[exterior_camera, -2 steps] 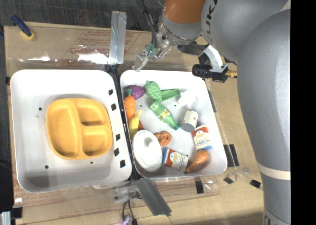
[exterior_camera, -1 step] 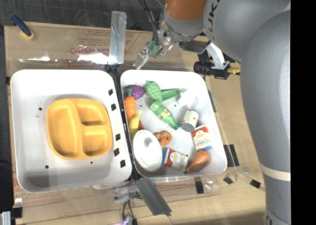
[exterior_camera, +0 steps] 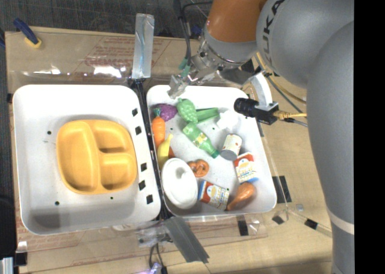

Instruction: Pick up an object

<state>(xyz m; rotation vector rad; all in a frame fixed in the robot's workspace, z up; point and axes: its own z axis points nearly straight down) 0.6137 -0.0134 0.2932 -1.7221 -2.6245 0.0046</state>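
Arm enters from the right, wrist over the far rim of the right bin (exterior_camera: 264, 164); gripper (exterior_camera: 178, 88) hangs at that bin's far-left corner, just above the clutter; cannot tell how the claw is set, the tip being small and blurred against the white wall; nothing visibly in it.

Candidates lie crowded in the right bin: green grape bunch (exterior_camera: 186, 109) directly under and just beside the tip; purple piece (exterior_camera: 166, 111) touching the left wall; carrot (exterior_camera: 158, 129) along that same wall; green bottle (exterior_camera: 199, 136) lying slantwise mid-bin; white cup (exterior_camera: 179, 181) near the front-left; small cans (exterior_camera: 245, 168) and a brown piece (exterior_camera: 240, 194) toward the front-right. Left bin (exterior_camera: 30, 146) bears a yellow divided tray (exterior_camera: 96, 153), well apart from the tip.

Step in hand, as I judge it: descent onto a chosen piece, likeliest the grape bunch. To do it well: centre over the bunch rather than the corner wall; straddle its narrow width; keep clear of the purple piece alongside; go low enough to get below its widest part before closing; lift straight up, slowly, since neighbours touch and may drag. Risk: lumpy rounded surface may squirt out sideways.
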